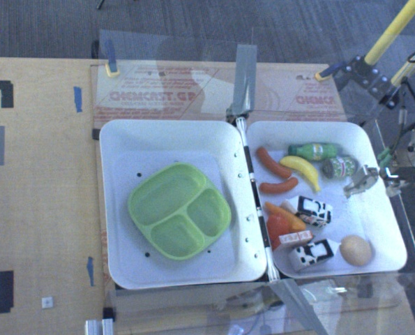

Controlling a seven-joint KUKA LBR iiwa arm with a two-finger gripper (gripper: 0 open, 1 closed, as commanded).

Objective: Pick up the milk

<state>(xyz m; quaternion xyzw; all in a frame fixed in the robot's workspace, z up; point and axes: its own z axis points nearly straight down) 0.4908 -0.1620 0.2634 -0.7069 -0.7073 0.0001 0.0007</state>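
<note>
Two white bins side by side on the bench. Left bin (123,152) has a green tray (180,211) with three compartments, sitting roughly centre, turned at an angle. Right bin (385,218) holds the clutter. Far side: green bottle (313,150) lying on its side, a can (338,167) just right of and nearer than it, banana (301,170) just beside the bottle on its near side. Two sausages: one (268,161) left of the banana, the other (279,185) nearer, below it. Two cow-print milk cartons: milk A (313,211) mid-bin, tilted, and milk B (312,252) near the bin's near edge, lying on its side. Between them a red-and-white box (295,239), touching or nearly touching milk B. Orange-red items, carrot or pepper (280,222), sit left of milk A against the divider side; can't tell exactly what they are. Egg (356,250) at near right, just right of milk B, apart from it. Gripper (364,180) comes in at the right bin's right side, just right of the can and well apart from both cartons; nothing visible between its fingers. Finger spacing is too small and blurred to read, so can't tell whether it's wide or narrow. Yellow pole (395,23) and clamp at far right, off the bench. Cardboard (172,96) lies behind the bins.
</note>
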